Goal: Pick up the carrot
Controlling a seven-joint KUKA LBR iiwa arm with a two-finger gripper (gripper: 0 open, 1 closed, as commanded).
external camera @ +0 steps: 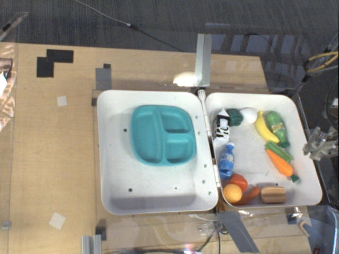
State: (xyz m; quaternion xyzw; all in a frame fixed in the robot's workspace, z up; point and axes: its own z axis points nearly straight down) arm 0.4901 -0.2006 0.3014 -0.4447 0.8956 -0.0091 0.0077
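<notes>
One carrot (pixel 280 164) lay slantwise in right bin (pixel 304 142), beside green bottle (pixel 276 127). Gripper (pixel 319 144) sat past rim; couldn't tell its state. I'd approach across carrot's width, mid-body.

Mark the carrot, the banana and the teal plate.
carrot (pixel 280 164), camera view, middle of its orange body.
banana (pixel 263 128), camera view, middle of its curve.
teal plate (pixel 146 136), camera view, floor of its left compartment.

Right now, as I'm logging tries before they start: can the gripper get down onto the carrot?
Probably yes. The carrot lies near the right bin's right wall, close to the gripper, with nothing on top. The green bottle and a green vegetable crowd its upper side, so a clean grasp may be tight.
</notes>
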